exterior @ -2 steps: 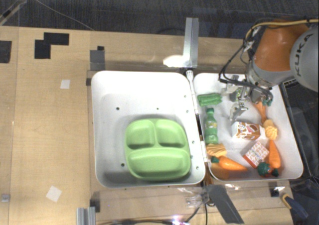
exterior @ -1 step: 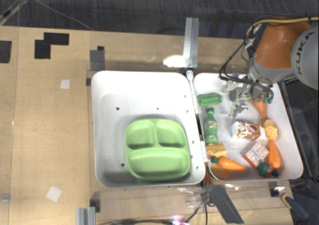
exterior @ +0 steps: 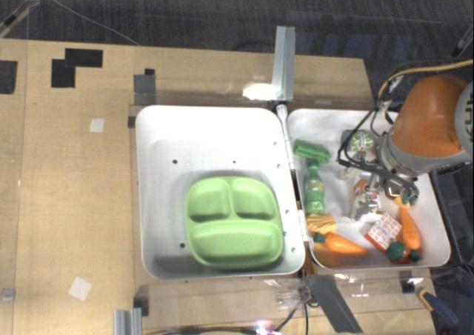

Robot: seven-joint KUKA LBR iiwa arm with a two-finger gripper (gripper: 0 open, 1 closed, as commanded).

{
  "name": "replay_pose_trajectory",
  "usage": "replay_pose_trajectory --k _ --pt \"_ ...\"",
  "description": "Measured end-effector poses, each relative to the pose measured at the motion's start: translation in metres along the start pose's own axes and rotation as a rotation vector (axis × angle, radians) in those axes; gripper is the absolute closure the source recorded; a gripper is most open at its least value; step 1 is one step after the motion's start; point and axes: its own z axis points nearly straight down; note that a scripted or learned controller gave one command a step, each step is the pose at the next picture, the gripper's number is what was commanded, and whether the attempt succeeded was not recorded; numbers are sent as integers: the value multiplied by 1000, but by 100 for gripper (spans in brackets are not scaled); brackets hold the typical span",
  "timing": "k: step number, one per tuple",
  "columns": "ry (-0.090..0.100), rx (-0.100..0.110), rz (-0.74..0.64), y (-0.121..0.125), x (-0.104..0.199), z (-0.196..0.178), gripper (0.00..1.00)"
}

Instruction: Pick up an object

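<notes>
Arm [exterior: 426, 122] enters from the right, orange band uppermost, wrist angled downward; gripper [exterior: 368, 196] sits low, pointing down.

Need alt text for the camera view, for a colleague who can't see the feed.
The gripper reaches down into the right bin among a green bottle, two toy carrots and a small red-and-white box. The left bin holds a green divided tray.

No text, brand or number could be read. A red-and-white print was seen on a small carton [exterior: 383, 233] at the near right of the right bin [exterior: 326, 130], and a label on a green bottle [exterior: 315, 189], both too blurred.
</notes>
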Motion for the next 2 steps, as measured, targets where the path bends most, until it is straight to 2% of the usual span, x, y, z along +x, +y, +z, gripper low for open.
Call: replay_pose_trajectory --k 1,2 --pt "-6 -1 13 57 42 -2 0" --pt "2 -1 -92 14 21 -28 0"
